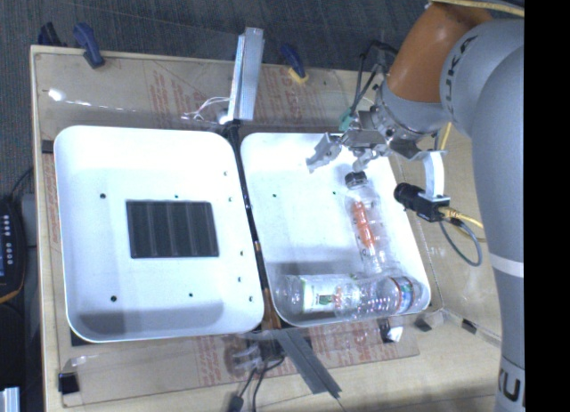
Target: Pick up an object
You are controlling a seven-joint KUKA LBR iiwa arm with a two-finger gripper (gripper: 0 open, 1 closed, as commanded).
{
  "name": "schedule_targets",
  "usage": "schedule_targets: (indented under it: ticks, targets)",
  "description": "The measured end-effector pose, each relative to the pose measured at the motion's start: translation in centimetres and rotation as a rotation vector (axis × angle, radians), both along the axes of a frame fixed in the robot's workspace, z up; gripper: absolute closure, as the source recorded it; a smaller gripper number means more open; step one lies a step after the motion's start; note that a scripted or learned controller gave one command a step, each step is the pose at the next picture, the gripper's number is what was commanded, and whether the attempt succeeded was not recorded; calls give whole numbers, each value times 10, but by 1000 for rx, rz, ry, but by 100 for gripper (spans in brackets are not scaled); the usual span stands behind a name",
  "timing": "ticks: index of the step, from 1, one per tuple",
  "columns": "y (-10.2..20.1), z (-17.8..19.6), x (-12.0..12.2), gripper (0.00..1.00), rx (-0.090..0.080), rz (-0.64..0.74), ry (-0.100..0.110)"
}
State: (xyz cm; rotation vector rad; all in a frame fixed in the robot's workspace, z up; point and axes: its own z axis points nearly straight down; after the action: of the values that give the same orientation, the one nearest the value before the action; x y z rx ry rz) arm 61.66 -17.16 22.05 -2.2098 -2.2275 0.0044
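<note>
— Start from the left, what have we got?

— The left bin (80, 223), shallow and white, with a dark ribbed rectangle (172, 229) lying flat near its middle. Two blue clamps (87, 44) bite the board's far edge above it.

— And in the middle?

— A grey metal bar (246, 72) stands up at the far end of the seam between the two bins, with a bit of white wire tangled at its foot.

— Then the right bin?

— The right bin (285, 214) has two clear plastic bottles. One, the larger bottle (347, 294), lies along the near wall, label facing up, nearly spanning the bin's width. The other, the slim bottle (368, 228), has orange inside and lies along the right wall, its dark cap pointing to the far side and its base near the larger bottle.

— Where's the arm?

— Coming in from the right, orange band up high. The gripper (343, 154) hangs over the far right part of that bin, just beyond the slim bottle's cap.

— Has it got anything?

— No. The fingers (319, 154) look spread apart and nothing sits between them; both bottles lie in the bin
</note>
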Motion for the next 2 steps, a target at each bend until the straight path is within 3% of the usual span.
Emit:
schedule_targets:
  ticks: [1, 2]
  targets:
    - [-39, -23, -15, 0, 1, 189, -1]
    - [-38, -69, 40, 0, -1, 186, -3]
